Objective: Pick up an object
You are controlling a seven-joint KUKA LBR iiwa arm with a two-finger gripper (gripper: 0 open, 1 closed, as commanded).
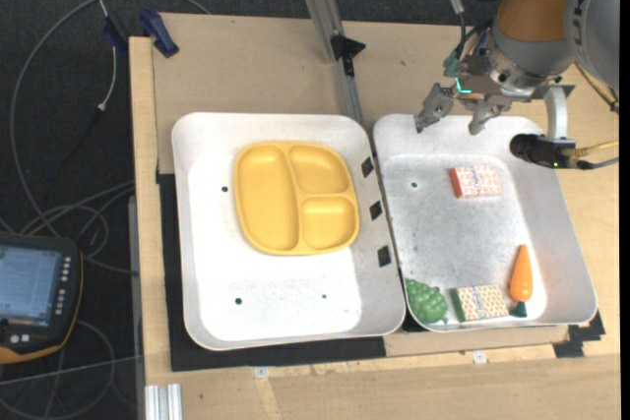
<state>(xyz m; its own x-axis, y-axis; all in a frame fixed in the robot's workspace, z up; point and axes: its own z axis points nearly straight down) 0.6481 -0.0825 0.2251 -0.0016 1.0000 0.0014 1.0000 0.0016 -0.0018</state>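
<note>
Grey metal fingers (431,110) are standing apart with nothing between them, so your gripper (455,116) is hanging open over the far rim of the right bin (576,241). You are looking at the approach step, as I judge it: no object is lifted yet. Nearest to the fingers, the small red-and-white box (475,181) is lying toward the far side of that bin, apart from everything else. Along the near edge, the green toy (425,300), a second patterned box (480,302) and the carrot (521,274) are sitting close together. Over in the left bin (197,241), the yellow divided plate (295,196) is resting alone. For the next move, you are probably needing to bring the gripper toward you and down over the red-and-white box, fingers straddling it.
</note>
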